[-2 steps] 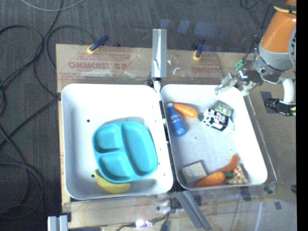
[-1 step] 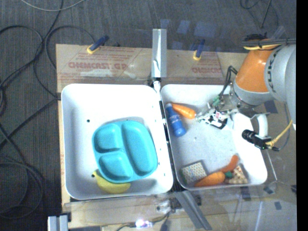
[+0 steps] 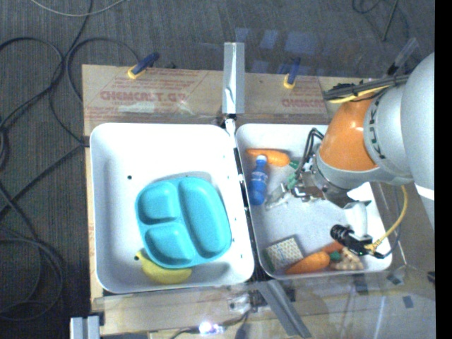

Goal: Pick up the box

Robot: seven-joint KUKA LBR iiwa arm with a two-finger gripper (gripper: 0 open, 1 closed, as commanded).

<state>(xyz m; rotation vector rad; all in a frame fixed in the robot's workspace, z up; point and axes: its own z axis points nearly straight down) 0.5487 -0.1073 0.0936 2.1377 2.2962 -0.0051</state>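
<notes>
The box point(image 3: 284, 250) is small and grey with a dotted top. It lies flat near the front of the right bin point(image 3: 367, 268), touching the thick end of an orange carrot point(image 3: 309, 262). My gripper point(image 3: 282, 195) hangs over the middle of that bin, just right of a blue bottle point(image 3: 258, 181) and well behind the box. Nothing of the box is under or inside the gripper. The grey arm with its orange band point(image 3: 347, 143) reaches in from the right and covers the bin's back right part.
An orange object point(image 3: 277, 158) lies behind the bottle at the bin's back. A beige lumpy thing point(image 3: 347, 261) sits by the carrot's tip. The left bin point(image 3: 113, 189) holds a blue divided tray point(image 3: 185, 221) with a yellow banana point(image 3: 166, 272) partly under it.
</notes>
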